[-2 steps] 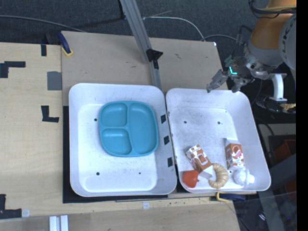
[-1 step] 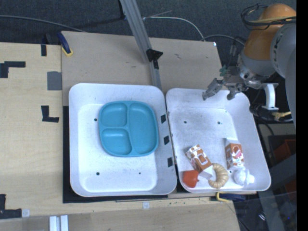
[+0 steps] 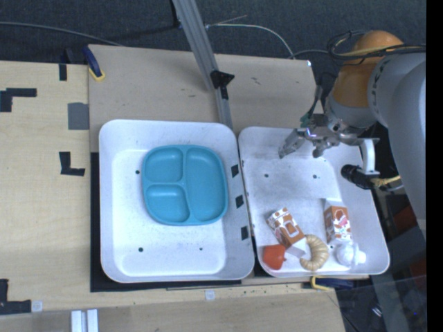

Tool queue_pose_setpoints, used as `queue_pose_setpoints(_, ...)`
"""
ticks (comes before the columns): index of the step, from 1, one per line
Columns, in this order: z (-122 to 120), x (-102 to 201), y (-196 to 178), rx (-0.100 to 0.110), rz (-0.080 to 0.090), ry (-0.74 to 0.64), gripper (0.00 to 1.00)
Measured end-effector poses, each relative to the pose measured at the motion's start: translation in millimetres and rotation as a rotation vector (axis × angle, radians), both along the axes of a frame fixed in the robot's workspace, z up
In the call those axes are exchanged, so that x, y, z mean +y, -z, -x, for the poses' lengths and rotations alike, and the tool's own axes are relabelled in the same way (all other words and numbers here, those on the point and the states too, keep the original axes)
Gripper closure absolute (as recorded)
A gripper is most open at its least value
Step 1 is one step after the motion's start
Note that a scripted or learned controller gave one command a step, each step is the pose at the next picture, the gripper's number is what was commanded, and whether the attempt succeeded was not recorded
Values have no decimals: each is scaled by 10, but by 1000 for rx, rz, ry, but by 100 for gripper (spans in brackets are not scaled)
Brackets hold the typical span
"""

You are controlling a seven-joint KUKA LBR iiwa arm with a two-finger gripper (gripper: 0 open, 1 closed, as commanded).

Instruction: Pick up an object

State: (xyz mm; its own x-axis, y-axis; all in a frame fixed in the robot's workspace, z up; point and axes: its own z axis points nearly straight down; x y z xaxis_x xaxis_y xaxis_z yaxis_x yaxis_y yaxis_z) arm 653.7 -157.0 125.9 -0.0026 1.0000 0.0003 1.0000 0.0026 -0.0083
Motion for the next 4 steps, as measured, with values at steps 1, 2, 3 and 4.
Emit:
queue_pose_setpoints(1,7,11,397,-5,2,0,0)
queue_pose_setpoints(2,-1,18,275,-6,2,-2,100)
queue_pose_setpoints(3,-47,107,-319,-14,1,0,100)
queue_pose_setpoints(4,-98,125,-954,-14,1,1,100)
